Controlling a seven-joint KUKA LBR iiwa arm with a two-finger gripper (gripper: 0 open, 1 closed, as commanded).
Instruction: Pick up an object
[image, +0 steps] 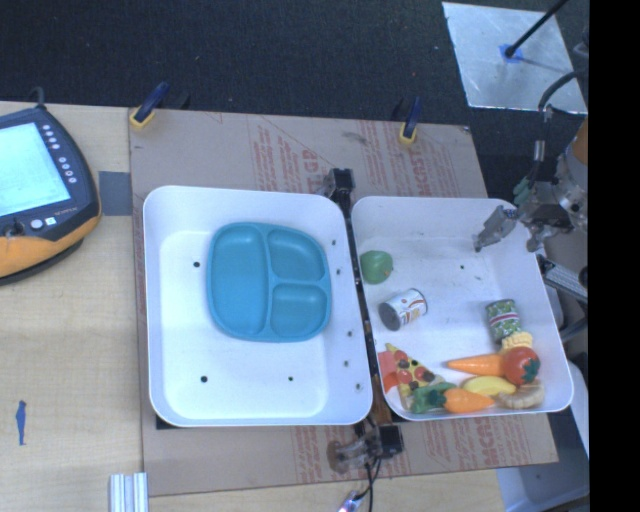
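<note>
Camera view, taken from its near edge outward, first shows the toy food heaped in the near corner of the right bin (560, 330): a pizza slice (402, 369) against the bin's left wall, a green piece (430, 398) and an orange piece (466, 401) beside it, then a carrot (476, 365), a yellow piece (488, 385), a tomato (520, 365) and a pale piece (524, 398), all touching or overlapping. Just beyond the tomato a green-labelled can (504, 320) is seen on end or slightly tilted; which cannot be told. Farther in, a small can (403, 308) lies on its side, apart from the heap, and a green ball (376, 265) sits near the left wall. In the left bin (180, 390) a blue divided plate (268, 280) is seen lying flat.

Farthest back, at the right bin's far right corner, the hand (508, 228) is seen with its two fingers spread wide and nothing between them. It is judged to hang above bare bin floor, well apart from every object.

No object is yet taken, so the step in hand is judged to be the approach before a grasp. For the next move, a target would have to be chosen and the hand brought over it and lowered. The lying can and the ball are judged the easier picks, since each stands free; the heap is crowded, and a neighbour could be nudged there.
</note>
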